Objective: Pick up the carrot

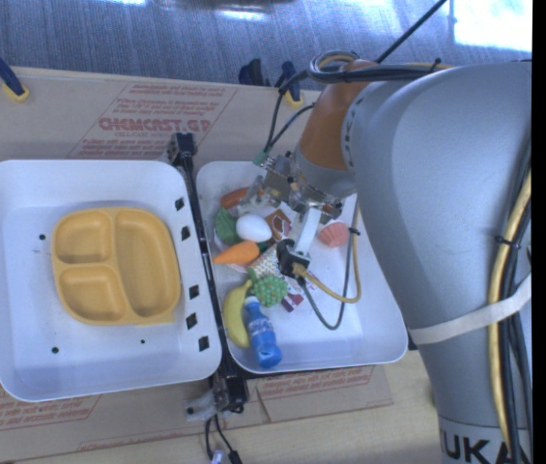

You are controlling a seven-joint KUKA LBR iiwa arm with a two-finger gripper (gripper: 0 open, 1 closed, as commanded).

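The carrot (pixel 237 253) is orange with a green tip. It lies on its side near the left wall of the right bin (pixel 374 332), just below a white egg (pixel 253 227). My gripper (pixel 276 197) hangs low over the back of that bin, up and to the right of the carrot, among the toys there. Nothing shows held in it. The wrist and the grey arm hide the bin's right part.
Around the carrot lie a dark green vegetable (pixel 225 225), a green dotted toy (pixel 271 286), a banana (pixel 236 315), a blue bottle (pixel 264 337), a pink piece (pixel 333 234) and a red-orange piece (pixel 234 197). The left bin (pixel 21 356) holds a yellow divided plate (pixel 116 264).
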